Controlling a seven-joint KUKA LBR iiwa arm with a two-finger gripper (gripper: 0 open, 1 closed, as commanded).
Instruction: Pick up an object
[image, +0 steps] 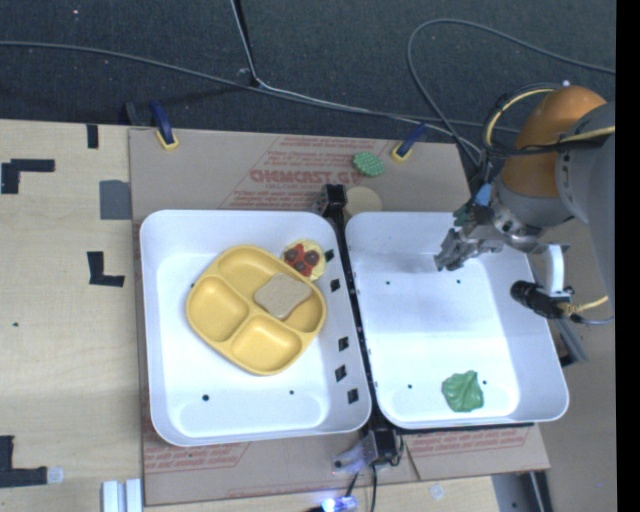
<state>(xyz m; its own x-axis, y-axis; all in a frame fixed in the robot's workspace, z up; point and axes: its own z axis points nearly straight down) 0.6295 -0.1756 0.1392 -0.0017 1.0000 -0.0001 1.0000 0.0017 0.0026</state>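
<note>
Fingers (447, 258) over right bin (520, 330), green leaf (463, 391) inside

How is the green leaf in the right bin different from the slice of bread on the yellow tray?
The green leaf is crinkled, irregular and green; the slice of bread is flat, roughly square and tan. The leaf lies directly on the floor of the right bin; the bread rests on the yellow tray in the left bin. Both lie flat, apart from the end effector.
</note>
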